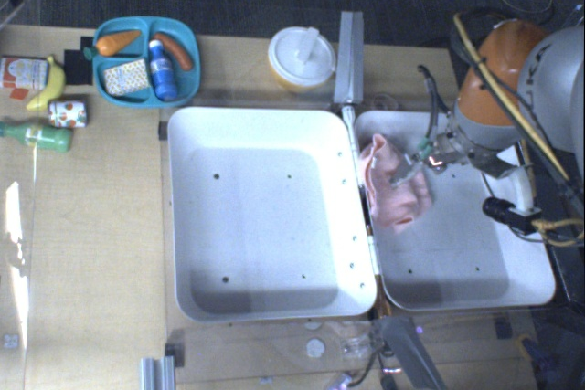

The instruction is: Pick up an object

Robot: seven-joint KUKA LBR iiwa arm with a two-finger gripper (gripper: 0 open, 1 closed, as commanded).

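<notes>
Slippage threatens: gripper (pixel 409 167), jaw state unclear, meets pink cloth (pixel 395 187) at the right bin's (pixel 475 283) nine o'clock wall

The gripper (pixel 409 167) sits over the pink cloth (pixel 395 187) and covers part of it; whether its fingers pinch the fabric is too small to tell. The arm (pixel 512 96) hides the right bin's (pixel 457 288) far right corner and runs off the frame's right edge.
</notes>
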